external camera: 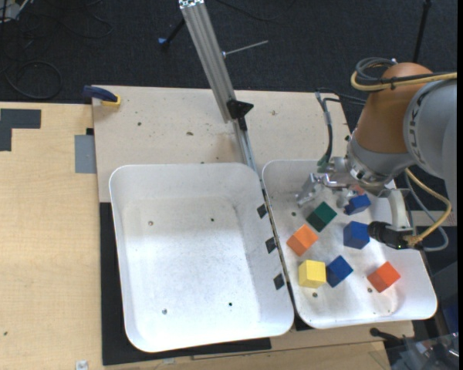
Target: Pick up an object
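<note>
The grey-and-orange arm's jaws are hovering just above a dark green cube in the right white bin; whether they are clenched cannot be told, and nothing is being lifted yet.

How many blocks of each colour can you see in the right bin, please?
Blue blocks: 3
Orange blocks: 2
Green block: 1
Yellow block: 1
Total: 7, all in the right bin.
</note>
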Action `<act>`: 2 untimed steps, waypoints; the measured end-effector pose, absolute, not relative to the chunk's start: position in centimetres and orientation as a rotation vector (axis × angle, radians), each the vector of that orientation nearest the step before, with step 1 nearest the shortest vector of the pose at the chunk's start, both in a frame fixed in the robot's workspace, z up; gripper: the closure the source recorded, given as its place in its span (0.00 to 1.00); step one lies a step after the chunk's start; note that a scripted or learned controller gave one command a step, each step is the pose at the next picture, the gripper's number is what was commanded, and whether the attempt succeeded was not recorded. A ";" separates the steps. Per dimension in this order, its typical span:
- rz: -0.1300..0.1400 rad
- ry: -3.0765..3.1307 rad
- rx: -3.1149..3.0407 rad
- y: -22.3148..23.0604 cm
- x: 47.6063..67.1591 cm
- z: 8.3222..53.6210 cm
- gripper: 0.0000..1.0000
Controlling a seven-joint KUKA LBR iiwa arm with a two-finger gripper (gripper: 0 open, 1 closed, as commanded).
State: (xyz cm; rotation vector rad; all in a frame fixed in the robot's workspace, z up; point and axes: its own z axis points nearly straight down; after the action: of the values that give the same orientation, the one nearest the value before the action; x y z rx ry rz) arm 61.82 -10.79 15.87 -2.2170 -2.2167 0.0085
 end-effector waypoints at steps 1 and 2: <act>-0.014 -2.231 -2.238 -10.6 62.4 12.2 0.00; -0.015 -2.221 -2.243 -10.7 62.4 13.1 1.00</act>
State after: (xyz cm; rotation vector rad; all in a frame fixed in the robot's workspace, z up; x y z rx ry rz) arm 62.41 -10.71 13.11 -2.2428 -2.2205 -0.0148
